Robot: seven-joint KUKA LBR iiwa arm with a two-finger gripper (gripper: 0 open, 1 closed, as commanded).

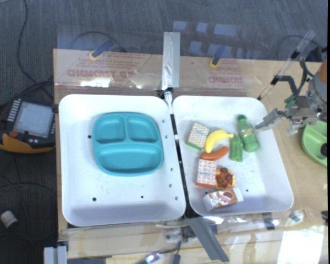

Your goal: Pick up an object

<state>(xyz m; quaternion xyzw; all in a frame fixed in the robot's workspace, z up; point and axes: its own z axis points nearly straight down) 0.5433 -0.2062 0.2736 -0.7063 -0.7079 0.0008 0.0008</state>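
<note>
Two white bins are sitting side by side on the worktop (302, 180). The left bin (77, 202) is holding a teal divided plate (127, 143), lying flat near its middle.

The right bin (269, 186) is holding a cluster of toy food. A green bottle (247, 132) is lying toward the far right of the bin, with a smaller green piece (236, 149) just beside it on its left. A yellow banana (216, 139) is lying left of those, touching an orange carrot-like piece (215, 154) on its near side. A small checked packet (197, 135) is lying at the far left of the cluster, close to the bin wall. Nearer the camera, a red-and-white box (205, 173) is lying flat, with a dark red berry-like piece (225, 177) resting at its right edge. A small carton (222, 198) is lying nearest of all.

The arm is reaching in from the right, and the tool (267, 121) is hanging just right of the green bottle, over the bin's far right part. Whether it is released or clenched cannot be told; nothing is visibly between its tips.

A handheld controller (26, 124) is lying on the floor to the left of the worktop.
</note>
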